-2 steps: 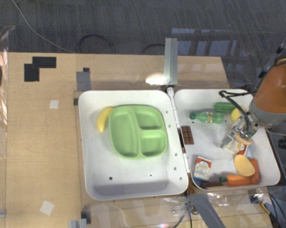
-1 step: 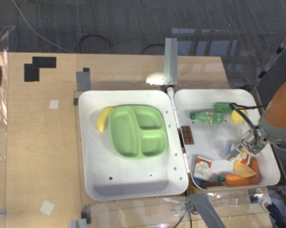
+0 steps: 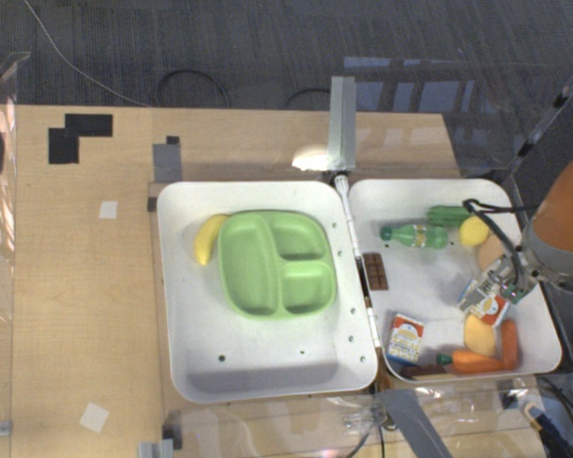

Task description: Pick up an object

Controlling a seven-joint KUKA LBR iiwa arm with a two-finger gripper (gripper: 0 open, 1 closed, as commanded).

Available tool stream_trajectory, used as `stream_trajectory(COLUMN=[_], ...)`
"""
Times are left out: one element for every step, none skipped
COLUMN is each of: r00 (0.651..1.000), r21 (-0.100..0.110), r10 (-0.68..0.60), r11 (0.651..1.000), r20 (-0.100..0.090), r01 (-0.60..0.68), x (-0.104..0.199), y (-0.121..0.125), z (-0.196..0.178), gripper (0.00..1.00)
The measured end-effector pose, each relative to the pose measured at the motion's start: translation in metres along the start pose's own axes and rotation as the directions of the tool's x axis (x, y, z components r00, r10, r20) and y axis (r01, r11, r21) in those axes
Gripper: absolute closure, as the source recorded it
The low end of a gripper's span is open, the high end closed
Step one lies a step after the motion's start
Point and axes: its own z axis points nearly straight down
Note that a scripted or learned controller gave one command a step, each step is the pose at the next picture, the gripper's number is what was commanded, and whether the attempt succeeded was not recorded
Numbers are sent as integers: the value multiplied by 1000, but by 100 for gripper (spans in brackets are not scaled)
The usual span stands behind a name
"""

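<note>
At the right edge of the frame, the pincer hangs low over the right bin; whether it is spread or pressed together cannot be told. Just below it lie a small orange-and-white packet, a yellow-orange fruit and a carrot. Above sit a lemon and a green bottle. The left bin holds a green divided plate and a banana.

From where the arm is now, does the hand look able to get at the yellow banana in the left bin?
Probably yes. The yellow banana lies uncovered beside the green divided plate, nothing on top. The hand sits over the right white bin, so it must cross the divider first.
</note>
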Motion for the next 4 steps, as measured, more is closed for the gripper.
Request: stream_trajectory(r00=[1000, 1000, 1000, 1000], r21=[0, 8, 1, 1], r10=[0, -8, -11, -11], r11=[1000, 1000, 1000, 1000], r20=[-1, -14, -2, -3], r01=[0, 8, 11, 11], x=[0, 3, -1, 0], y=[0, -1, 2, 2], z=[0, 13, 0, 1], gripper=[0, 0, 100, 0])
